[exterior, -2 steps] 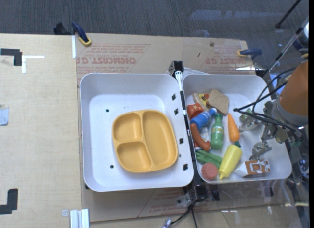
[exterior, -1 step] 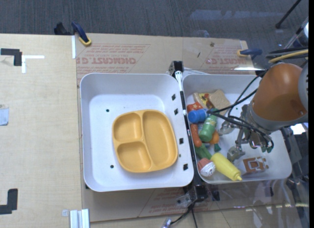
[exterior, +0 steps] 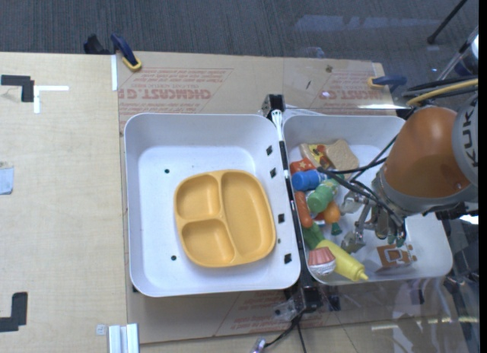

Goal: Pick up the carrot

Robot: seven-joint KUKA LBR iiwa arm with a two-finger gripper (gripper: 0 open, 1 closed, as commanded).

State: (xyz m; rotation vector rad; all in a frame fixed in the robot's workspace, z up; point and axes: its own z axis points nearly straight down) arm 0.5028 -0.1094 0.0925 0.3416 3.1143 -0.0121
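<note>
My gripper hangs over the right bin, its grip state unclear; the carrot lies just left of it, long axis running toward the divided yellow plate

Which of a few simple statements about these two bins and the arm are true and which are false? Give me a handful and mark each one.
1. The yellow divided plate lies in the left bin. True.
2. The plate has food in its sections. False: all three sections are bare.
3. The toy food is piled in the right bin, mostly along its left side. True.
4. The gripper hangs over the left bin. False: it is over the right bin, just right of the pile.
5. A blue toy lies near the top of the pile. True.
6. The yellow bottle stands on the plate. False: it lies at the near end of the right bin.
</note>
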